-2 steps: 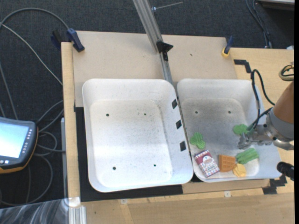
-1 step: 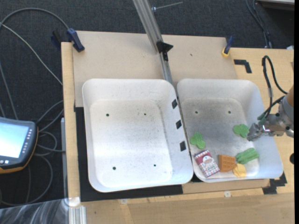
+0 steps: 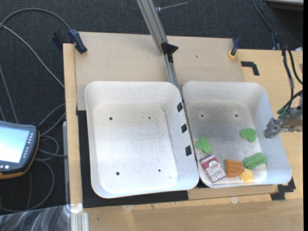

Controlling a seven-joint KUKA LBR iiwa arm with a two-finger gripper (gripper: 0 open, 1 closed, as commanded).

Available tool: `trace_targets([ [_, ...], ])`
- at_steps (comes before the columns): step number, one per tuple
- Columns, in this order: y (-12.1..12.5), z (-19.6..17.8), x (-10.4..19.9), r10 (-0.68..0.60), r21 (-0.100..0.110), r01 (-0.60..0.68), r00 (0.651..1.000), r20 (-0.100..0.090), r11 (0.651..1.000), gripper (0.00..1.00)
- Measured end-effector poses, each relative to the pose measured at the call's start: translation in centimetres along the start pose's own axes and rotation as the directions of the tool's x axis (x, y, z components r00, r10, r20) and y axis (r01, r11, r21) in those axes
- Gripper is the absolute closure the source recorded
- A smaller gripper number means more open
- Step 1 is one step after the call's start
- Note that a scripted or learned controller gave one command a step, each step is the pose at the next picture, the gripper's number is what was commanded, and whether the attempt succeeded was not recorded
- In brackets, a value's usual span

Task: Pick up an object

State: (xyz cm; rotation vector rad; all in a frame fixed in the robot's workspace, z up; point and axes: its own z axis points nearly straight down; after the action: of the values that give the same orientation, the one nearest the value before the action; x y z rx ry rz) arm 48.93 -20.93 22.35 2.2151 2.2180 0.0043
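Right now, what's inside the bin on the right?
The right bin holds three green toys, a small red packet, an orange piece and a yellow piece, partly overlapping.

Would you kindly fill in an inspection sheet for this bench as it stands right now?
Surface: wooden bench bearing two white bins side by side; left bin, right bin, both speckled with grey scuffing.
Job's things: all in the right bin: green piece, green piece, long green piece, red-and-white card, orange waffle piece, yellow piece.
Clutter: nothing seen.
Grippers: gripper at the right bin's right rim; grasp state not discernible.
Cables: black cables on the floor, more at the right by the arm.
Surroundings: dark carpet, pendant at left, metal pole, clamps on the bench's back edge.
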Motion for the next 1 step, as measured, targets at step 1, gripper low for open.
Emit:
trace_targets([
  [1, 0.13, -1.65, -0.01, 0.0, 0.002, 0.0, 1.0, -0.001, 1.0, 1.0],
])
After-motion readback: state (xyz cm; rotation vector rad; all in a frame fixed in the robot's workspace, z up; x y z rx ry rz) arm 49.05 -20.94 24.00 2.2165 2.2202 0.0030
